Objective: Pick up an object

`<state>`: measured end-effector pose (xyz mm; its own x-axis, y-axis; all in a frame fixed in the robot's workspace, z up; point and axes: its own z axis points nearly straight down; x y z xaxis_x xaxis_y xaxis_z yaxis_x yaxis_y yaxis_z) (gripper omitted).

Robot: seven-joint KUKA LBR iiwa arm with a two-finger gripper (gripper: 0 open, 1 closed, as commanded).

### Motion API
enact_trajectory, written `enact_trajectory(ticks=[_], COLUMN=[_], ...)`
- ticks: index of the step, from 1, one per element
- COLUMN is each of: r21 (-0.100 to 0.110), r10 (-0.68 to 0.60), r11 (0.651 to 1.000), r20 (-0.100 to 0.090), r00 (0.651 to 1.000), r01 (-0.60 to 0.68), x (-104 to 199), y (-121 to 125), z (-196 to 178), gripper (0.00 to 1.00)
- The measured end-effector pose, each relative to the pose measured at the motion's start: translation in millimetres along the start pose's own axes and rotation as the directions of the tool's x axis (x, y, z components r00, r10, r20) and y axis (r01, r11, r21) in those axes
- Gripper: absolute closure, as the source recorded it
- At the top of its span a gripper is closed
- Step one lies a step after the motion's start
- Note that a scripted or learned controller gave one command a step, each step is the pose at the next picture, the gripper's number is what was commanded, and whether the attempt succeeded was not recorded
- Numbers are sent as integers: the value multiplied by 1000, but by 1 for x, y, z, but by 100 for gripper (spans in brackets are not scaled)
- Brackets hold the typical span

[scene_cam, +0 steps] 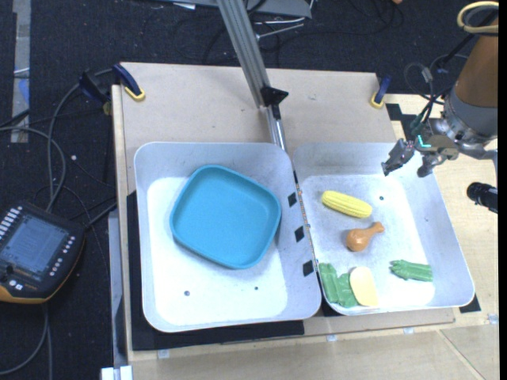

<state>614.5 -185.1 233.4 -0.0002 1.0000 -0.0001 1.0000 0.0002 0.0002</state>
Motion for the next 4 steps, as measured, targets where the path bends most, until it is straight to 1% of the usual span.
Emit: enact_trajectory(ticks=[1,2,3,4], r21=[0,4,4,-8], r10=[0,1,0,0], r11=[1000,1000,1000,1000], r20=[0,-1,-1,2], r00=[1000,1000,1000,1000], r01=[0,-1,0,0], x=[0,-6,-3,-4], y=[0,-9,-13,-10], z=[0,52,96,123], gripper=[0,0,0,0])
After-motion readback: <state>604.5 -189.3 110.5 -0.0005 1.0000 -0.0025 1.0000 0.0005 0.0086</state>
